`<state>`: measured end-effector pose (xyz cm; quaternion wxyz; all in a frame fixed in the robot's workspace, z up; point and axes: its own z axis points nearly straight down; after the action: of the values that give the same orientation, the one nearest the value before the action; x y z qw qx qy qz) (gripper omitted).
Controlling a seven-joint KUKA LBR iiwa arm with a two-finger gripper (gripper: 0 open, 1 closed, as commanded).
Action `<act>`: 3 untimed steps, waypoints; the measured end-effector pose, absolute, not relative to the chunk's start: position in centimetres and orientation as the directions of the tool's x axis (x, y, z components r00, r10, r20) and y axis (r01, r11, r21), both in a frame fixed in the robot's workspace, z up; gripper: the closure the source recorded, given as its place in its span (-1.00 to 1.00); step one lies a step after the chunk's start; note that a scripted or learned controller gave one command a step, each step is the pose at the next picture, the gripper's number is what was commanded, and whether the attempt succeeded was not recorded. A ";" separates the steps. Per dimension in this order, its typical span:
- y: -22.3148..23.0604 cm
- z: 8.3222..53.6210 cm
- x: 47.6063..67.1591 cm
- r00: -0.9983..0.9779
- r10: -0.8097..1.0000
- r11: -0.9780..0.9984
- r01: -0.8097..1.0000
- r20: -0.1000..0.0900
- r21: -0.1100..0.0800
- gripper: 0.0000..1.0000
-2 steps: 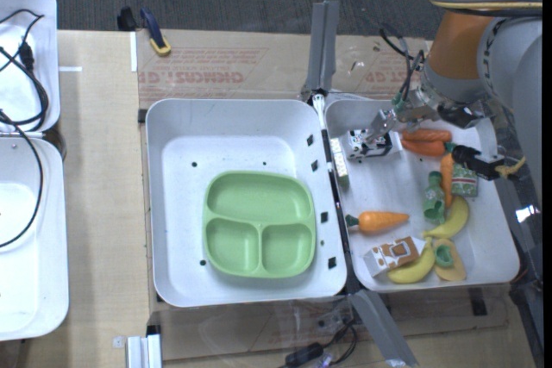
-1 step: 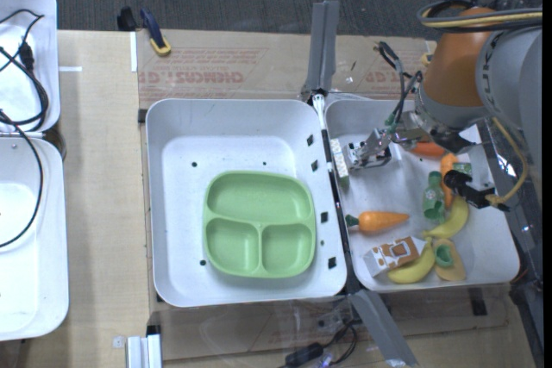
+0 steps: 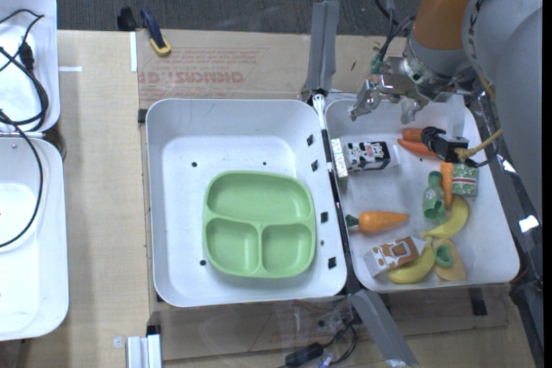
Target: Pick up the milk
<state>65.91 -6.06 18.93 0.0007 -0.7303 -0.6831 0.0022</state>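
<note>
The milk [image 3: 366,155] is a small white carton with black cow patches, lying on its side in the right bin [image 3: 493,270], close to the bin's left wall. My gripper [image 3: 387,105] hangs over the far end of that bin, a short way beyond the carton and slightly to its right. Its two fingers are spread, so it is open, and nothing is between them. The carton lies free, with no finger touching it.
The right bin also holds a carrot [image 3: 380,221], a brown carton [image 3: 398,252], two bananas [image 3: 450,221], a green bottle [image 3: 433,199], a small green box [image 3: 466,177] and a second carrot [image 3: 420,142]. A green divided plate [image 3: 259,225] lies in the left bin [image 3: 172,185].
</note>
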 end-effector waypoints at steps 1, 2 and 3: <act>-9.9 15.0 60.0 -0.114 0.994 0.114 0.993 0.000 -0.006 -1.00; -10.9 11.3 64.7 -0.153 0.988 0.153 0.988 -0.005 0.019 -1.00; -10.4 10.7 63.7 -0.201 0.979 0.201 0.979 -0.011 0.033 -1.00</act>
<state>63.70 -10.40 10.65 -0.0147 -0.6318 -0.7749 -0.0096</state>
